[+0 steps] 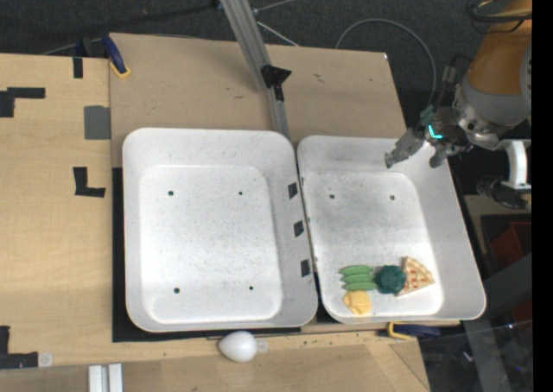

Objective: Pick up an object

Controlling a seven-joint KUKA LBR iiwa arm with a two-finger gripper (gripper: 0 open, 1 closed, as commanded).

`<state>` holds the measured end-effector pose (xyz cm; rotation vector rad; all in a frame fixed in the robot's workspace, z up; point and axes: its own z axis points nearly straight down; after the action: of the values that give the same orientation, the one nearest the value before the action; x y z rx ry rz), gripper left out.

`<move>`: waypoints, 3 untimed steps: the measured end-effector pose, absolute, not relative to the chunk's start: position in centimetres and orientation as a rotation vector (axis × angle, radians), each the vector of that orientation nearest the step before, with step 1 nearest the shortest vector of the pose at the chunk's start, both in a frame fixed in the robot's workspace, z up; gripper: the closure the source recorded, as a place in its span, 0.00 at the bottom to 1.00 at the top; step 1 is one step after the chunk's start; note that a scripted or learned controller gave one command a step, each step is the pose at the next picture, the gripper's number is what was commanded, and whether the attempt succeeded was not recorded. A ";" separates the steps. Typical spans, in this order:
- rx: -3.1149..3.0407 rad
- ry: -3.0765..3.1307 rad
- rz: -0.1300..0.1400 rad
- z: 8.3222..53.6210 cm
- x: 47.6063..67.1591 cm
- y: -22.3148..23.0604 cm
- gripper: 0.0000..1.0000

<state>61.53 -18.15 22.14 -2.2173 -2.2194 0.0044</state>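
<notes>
Camera view: a white egg-shaped object (238, 346) lay on the surface at bottom centre. Toy foods (384, 279) sat clustered in the right bin's (449, 209) lower corner. Gripper (421, 151) hovered upper right, jaws apart, empty. Pick not yet begun.

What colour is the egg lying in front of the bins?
White. The egg shows in the camera view.

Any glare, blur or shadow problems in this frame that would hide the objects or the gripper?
Camera view: even lighting, mild glare on the left bin; the toys in the right bin are small but legible; the gripper looks soft and dark against the bin edge, so its fingers are hard to read.
</notes>
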 end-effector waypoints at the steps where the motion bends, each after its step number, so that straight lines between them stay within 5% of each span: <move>1: -2.219 -2.224 0.002 22.4 61.6 -18.2 0.00; 3: -2.217 -2.218 0.009 11.7 61.0 -19.3 0.00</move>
<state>60.96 -19.25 11.65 -2.2168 -2.2176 0.0088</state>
